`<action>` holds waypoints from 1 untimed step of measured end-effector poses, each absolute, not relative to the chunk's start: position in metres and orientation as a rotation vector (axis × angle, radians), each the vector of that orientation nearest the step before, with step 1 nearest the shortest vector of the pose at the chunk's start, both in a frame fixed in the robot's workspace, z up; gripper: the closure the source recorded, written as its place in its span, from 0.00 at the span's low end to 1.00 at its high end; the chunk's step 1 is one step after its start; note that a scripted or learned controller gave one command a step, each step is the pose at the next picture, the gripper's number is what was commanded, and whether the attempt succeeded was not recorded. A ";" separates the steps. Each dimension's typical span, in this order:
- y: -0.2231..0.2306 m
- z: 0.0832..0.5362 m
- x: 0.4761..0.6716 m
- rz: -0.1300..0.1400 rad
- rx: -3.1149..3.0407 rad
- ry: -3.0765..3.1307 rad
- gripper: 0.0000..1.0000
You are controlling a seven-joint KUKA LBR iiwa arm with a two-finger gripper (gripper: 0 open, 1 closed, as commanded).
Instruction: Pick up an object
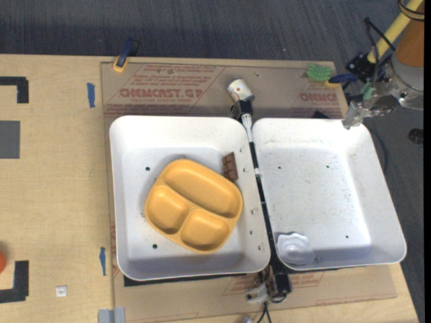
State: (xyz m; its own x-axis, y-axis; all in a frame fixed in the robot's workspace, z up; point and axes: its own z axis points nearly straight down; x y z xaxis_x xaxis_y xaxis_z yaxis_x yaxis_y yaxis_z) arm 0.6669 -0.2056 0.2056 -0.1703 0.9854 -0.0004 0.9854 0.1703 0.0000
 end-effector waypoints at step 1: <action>-0.156 0.205 0.667 0.001 2.050 2.381 1.00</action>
State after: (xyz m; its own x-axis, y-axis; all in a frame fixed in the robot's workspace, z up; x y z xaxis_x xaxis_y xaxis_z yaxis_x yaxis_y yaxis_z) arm 0.6671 -0.1563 0.2046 -0.1486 0.9889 0.0008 0.9889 0.1486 0.0000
